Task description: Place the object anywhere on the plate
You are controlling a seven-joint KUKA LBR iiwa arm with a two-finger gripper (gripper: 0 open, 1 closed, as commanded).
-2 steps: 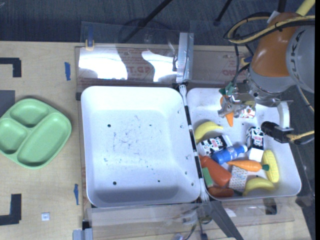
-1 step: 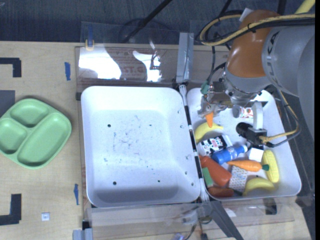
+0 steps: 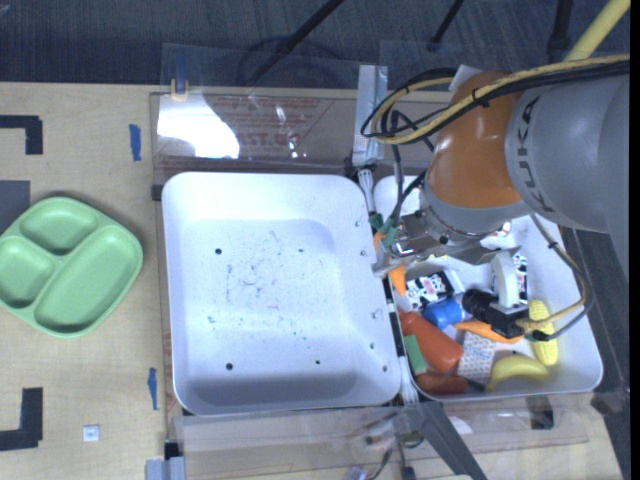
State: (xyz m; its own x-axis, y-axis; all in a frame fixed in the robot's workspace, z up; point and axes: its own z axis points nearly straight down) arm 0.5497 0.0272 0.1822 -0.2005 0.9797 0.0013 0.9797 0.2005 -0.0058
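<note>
A green plate (image 3: 66,265) with three compartments lies on the wooden bench at the far left, outside the bins. My gripper (image 3: 408,251) reaches down into the right bin (image 3: 580,368), at that bin's left side, under the orange band of the arm (image 3: 480,158). Just below it a pile of small toys fills the bin: a blue piece (image 3: 442,314), a red-orange piece (image 3: 432,344), a black-and-white spotted piece (image 3: 430,288), a yellow banana (image 3: 518,370) and a yellow corn cob (image 3: 543,326). The wrist hides what lies directly under the gripper.
The left bin (image 3: 270,288) is a shallow white tray between the plate and the right bin. A clear plastic sheet (image 3: 260,128) lies behind it. Cables loop over the arm at the top right.
</note>
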